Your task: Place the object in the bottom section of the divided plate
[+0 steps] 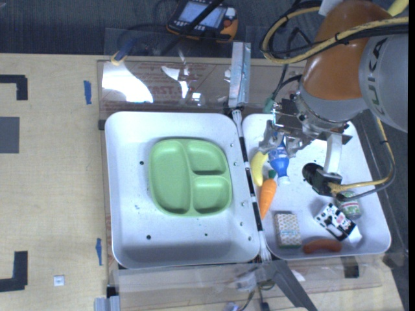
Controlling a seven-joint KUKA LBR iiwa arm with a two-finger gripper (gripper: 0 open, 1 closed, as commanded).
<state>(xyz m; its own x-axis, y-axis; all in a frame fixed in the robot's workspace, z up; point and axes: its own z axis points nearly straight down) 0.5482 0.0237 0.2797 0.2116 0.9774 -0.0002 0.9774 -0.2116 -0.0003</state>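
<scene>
A green divided plate (pixel 190 175) lies in the left white bin (pixel 130 232), with one long section on its left and two smaller ones on its right. My gripper (pixel 283 142) hangs over the upper left part of the right bin (pixel 373 232). Directly below it is a small blue and white object (pixel 280 166), partly hidden by the gripper. Whether the gripper touches this object cannot be told. A yellow banana (pixel 258 167) and an orange carrot (pixel 266 197) lie just left of it, along the bin's left wall.
Near the right bin's front lie a tan speckled block (pixel 288 229), a red-brown sausage (pixel 321 245), a black and white patterned item (pixel 336 221) and a small can (pixel 351 208). A ridge separates the two bins.
</scene>
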